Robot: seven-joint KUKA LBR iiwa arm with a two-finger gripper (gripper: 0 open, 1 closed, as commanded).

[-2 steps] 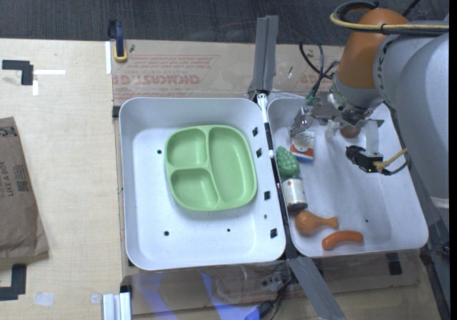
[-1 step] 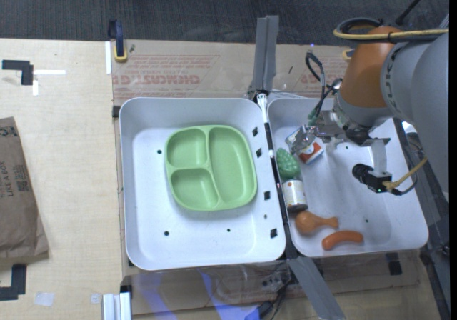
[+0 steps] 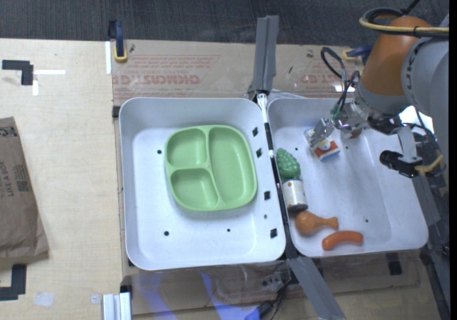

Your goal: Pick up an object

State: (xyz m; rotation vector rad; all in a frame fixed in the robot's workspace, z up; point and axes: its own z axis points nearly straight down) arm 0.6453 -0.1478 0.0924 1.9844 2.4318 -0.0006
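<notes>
The gripper [image 3: 323, 131] sits low over the back of the right bin [image 3: 385, 236], its metal tip right at a small white, red and blue carton [image 3: 328, 148] that lies tilted on the bin floor; whether the tool is spread or pressed together cannot be told from this slanted view, nor whether it has any purchase on the carton. Behind it, the wrist with its orange band [image 3: 389, 54] and trailing black cables reaches in from the right. Further out along the bin's left wall lie a green bumpy toy vegetable [image 3: 287, 163] and, just below it, a small can [image 3: 293, 193]; near the front edge are a toy drumstick [image 3: 315, 222] and an orange sausage-shaped piece [image 3: 342, 240], close together. The left bin [image 3: 143, 240] holds a green divided plate [image 3: 211, 166], well apart from the tool. The likeliest failure, judging from here, is a glancing contact: the carton is light and lying askew, so an off-centre closing could push it away or tip it rather than trap it. The loose cables near the wrist could also brush the bin's back rim.
</notes>
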